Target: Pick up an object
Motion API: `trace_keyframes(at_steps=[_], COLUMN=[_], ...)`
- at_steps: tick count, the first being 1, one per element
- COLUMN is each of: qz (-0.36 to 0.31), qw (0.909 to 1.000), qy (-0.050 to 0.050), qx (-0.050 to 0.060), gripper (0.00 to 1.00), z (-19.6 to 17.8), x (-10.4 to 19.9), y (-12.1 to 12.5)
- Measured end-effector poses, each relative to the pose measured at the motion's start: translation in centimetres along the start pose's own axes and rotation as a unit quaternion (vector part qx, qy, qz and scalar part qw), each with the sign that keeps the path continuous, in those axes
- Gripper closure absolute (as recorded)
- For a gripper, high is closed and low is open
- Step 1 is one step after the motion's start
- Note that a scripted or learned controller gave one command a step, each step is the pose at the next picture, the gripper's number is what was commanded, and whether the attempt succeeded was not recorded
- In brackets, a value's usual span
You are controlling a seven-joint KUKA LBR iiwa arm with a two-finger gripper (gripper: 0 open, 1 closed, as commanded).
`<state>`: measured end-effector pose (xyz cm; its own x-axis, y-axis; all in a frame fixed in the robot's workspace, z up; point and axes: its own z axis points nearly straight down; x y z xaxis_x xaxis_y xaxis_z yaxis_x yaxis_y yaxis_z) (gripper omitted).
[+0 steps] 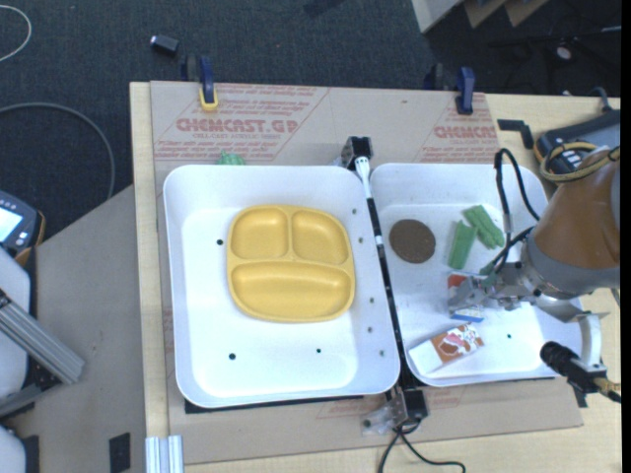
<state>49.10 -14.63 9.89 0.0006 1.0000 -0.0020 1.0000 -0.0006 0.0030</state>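
1. Claw: low inside the right bin, at the end of the grey arm with its orange band; whether it grips anything cannot be told, as small red and blue items crowd beneath it.
2. Left bin: just left of the right bin, holding a yellow divided plate.
3. Brown disc: in the right bin, near its left wall, up and left of the claw.
4. Green pieces: in the right bin, right of the disc and above the claw.
5. Red-and-white packet: at the right bin's near edge, below the claw.
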Motion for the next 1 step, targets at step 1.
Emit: trace_keyframes(at_steps=[1], qz=[-0.001], qw=[1.0000], qy=[0.000], qx=[0.000], gripper=[0.00], z=[1.47], x=[0.98], y=[3.44])
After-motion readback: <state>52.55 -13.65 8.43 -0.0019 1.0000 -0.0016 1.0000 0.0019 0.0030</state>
